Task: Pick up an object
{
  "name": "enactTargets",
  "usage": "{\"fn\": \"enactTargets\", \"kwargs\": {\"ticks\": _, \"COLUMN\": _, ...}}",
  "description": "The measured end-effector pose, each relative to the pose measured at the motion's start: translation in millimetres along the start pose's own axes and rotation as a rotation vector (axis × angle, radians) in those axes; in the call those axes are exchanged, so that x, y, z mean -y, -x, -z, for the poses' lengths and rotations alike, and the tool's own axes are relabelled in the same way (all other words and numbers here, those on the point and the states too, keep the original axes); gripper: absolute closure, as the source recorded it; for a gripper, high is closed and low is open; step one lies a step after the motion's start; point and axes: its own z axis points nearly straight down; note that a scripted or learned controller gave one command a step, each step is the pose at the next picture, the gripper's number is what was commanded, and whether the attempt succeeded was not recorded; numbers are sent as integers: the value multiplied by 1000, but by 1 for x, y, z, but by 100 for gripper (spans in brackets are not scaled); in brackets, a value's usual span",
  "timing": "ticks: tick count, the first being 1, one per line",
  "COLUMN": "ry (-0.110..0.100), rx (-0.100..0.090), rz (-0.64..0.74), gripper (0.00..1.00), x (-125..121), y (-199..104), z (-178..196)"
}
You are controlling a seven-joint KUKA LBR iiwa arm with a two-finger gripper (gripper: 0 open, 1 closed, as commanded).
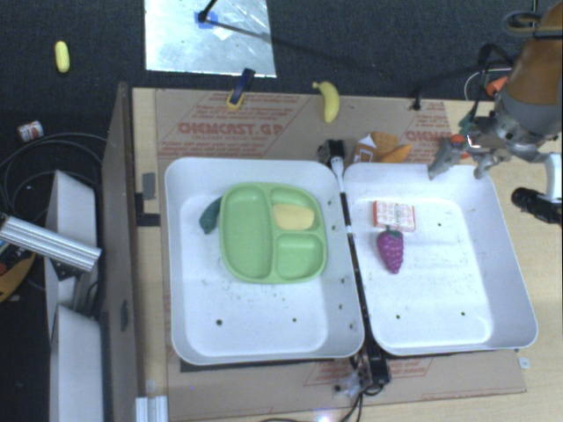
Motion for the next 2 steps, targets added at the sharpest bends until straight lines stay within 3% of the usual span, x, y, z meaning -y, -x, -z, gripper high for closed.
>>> {"fn": "enactTargets", "kwargs": {"ticks": 1, "ry": -2, "rx": -2, "rz": 6, "gripper": 0, "x": -19, "y": -52, "z": -80}}
{"fn": "enactTargets", "kwargs": {"ticks": 2, "ry": 10, "rx": 5, "rz": 1, "gripper": 0, "x": 3, "y": -65, "z": -132}}
